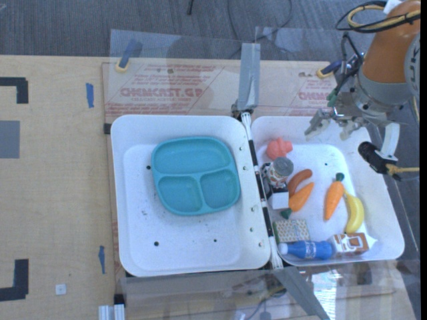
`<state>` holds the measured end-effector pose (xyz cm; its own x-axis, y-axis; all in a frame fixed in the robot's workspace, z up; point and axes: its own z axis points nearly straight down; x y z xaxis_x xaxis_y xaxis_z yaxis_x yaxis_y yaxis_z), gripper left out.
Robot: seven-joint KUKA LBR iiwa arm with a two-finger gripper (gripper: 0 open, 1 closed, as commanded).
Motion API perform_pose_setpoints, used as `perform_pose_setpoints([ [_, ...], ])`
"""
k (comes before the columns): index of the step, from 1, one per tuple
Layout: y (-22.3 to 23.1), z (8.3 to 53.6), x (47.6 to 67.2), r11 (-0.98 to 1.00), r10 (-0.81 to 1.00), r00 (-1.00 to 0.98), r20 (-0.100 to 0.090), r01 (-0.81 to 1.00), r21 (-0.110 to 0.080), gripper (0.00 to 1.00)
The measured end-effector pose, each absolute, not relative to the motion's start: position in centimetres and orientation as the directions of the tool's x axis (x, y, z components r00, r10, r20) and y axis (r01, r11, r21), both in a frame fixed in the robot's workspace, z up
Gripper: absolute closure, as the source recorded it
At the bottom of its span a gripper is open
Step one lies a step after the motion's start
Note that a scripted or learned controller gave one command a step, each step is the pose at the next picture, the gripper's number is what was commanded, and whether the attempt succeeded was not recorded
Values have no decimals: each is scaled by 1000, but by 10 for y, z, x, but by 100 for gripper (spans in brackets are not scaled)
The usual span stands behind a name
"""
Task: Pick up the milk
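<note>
Below, in the lower right of the frame, we saw the milk (351, 243) lying at the bottom edge of the right bin (387, 209), just beside a blue bottle (308, 250), with a banana (354, 211), two carrots (333, 199) and a sausage (299, 178) above them. The left bin (130, 199) held a teal divided plate (195, 175). The gripper (331, 121) hung over the right bin's upper edge, well apart from the milk, its fingers spread and holding nothing.

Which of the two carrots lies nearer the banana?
The carrot with its green tip up, right beside the banana; the other carrot sits by the sausage.
</note>
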<state>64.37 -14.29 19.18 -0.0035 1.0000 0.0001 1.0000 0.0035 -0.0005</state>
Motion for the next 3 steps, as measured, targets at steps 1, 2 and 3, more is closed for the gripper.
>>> perform_pose_setpoints([
  [1, -97, 111, 626, -145, 989, 145, 0, 989, -3, 0],
  [2, -184, 88, 602, -139, 990, 139, -1, 990, 3, 0],
  [3, -99, 130, 607, 16, 1000, -16, -1, 1000, 2, 0],
])
